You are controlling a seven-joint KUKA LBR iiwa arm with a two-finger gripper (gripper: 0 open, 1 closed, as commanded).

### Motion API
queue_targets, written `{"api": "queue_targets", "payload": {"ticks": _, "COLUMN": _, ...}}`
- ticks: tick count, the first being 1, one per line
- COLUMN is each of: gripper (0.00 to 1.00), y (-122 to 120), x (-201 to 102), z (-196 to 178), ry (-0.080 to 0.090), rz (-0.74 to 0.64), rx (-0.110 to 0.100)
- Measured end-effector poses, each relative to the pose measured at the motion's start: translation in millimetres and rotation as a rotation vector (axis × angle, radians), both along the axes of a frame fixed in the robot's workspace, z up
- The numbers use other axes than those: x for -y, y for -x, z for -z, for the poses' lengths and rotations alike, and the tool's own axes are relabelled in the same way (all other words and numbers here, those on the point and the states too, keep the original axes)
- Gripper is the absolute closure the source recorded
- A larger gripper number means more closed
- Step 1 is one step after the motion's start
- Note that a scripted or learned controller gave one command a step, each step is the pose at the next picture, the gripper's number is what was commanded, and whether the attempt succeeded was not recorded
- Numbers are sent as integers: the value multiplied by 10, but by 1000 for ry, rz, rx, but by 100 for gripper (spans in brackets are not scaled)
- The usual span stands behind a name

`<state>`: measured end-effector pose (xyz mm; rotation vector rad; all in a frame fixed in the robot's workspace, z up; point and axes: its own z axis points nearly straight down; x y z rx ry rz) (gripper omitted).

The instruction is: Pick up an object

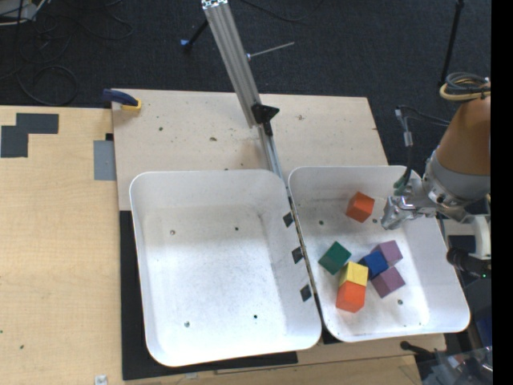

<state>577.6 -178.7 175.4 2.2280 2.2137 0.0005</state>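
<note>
a: where is the metal two-finger claw [394,215] sitting right now?

b: over the right-hand shallow white plastic bin [417,319], toward its far right side, hanging off the grey arm with the orange band [465,147]. i cannot tell how the claw is set from this angle, and nothing shows in its grip.

a: what's closest to it?

b: the lone orange wooden cube [360,207], just beside the claw on the side toward the bin divider and clear of everything else. i'd judge that's the likely target, since a block standing alone leaves room on either side for a clean grab.

a: and the rest?

b: nearer the camera than the claw there's a tight cluster: a green cube [334,257], a yellow cube [353,274] resting against a second orange block [350,296], a blue cube [374,263], and two purple cubes [390,253] [388,281]. they touch or nearly touch, so picking there risks nudging neighbours.

a: the other bin?

b: the left-hand white bin [160,327] lies well away from the claw, past the divider.

a: so the pick?

b: not yet done, by my reading; every block rests on the bin floor.
</note>
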Motion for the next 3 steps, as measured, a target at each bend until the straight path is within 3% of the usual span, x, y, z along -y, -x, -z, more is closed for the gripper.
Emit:
{"api": "queue_targets", "payload": {"ticks": 1, "gripper": 100, "y": -42, "x": -86, "z": -499, "ry": 0, "rz": -8, "rx": 3}}
{"api": "queue_targets", "payload": {"ticks": 2, "gripper": 100, "y": -43, "x": -77, "z": -603, "ry": -1, "rz": -8, "rx": -1}}
{"api": "queue_targets", "payload": {"ticks": 3, "gripper": 100, "y": -50, "x": -614, "z": -587, "ry": -3, "rz": -12, "rx": -4}}
